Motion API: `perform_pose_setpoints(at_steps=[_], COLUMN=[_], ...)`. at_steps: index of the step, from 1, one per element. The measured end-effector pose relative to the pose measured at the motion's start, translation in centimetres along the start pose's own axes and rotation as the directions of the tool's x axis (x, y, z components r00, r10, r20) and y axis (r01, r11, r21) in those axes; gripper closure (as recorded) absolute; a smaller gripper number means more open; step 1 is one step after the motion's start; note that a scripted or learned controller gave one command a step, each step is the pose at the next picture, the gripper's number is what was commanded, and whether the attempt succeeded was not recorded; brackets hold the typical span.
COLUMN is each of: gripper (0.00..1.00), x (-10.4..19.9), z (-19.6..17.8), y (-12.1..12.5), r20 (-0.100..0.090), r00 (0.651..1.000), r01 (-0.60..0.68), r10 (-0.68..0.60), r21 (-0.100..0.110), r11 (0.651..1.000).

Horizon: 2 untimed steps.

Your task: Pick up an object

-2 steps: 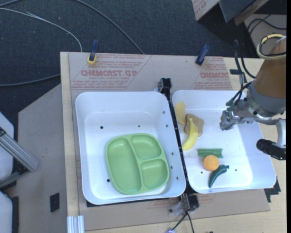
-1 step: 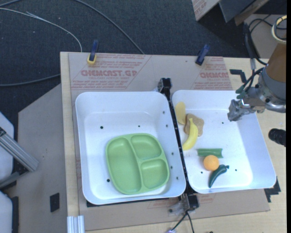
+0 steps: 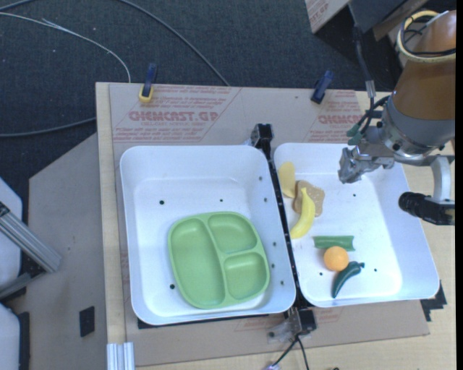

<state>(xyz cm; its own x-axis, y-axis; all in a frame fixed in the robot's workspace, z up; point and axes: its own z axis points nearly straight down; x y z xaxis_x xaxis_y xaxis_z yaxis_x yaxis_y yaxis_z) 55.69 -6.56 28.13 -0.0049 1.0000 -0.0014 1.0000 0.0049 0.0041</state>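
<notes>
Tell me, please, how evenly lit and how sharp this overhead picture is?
Camera view: soft, even light, with faint shadows under the banana and orange; the white bins look bright, near washed out, without hard glare; the arm's orange band and gripper look softer than the sharp green tray.

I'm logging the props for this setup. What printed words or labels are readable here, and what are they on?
"CHEMCAST GP", red, roughly as it reads: on the board under the bins, at.
The same print, partly hidden: near the right bin, at.
Smaller red lines around both: too blurred to read.
Print on the cardboard box: unreadable.
</notes>
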Motion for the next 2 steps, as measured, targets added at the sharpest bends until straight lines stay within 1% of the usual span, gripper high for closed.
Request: perform_pose_setpoints(at_steps=[1, 2], gripper=[1.00, 1.00], x=[4.4, 9.2], z=[1.9, 1.7], y=[2.3, 4.2], r20=[0.000, -0.002], r00=[1.000, 1.000], r01=[-0.001, 0.001], r10=[0.001, -0.001], r21=[0.001, 0.000], r11=[1.000, 1.000])
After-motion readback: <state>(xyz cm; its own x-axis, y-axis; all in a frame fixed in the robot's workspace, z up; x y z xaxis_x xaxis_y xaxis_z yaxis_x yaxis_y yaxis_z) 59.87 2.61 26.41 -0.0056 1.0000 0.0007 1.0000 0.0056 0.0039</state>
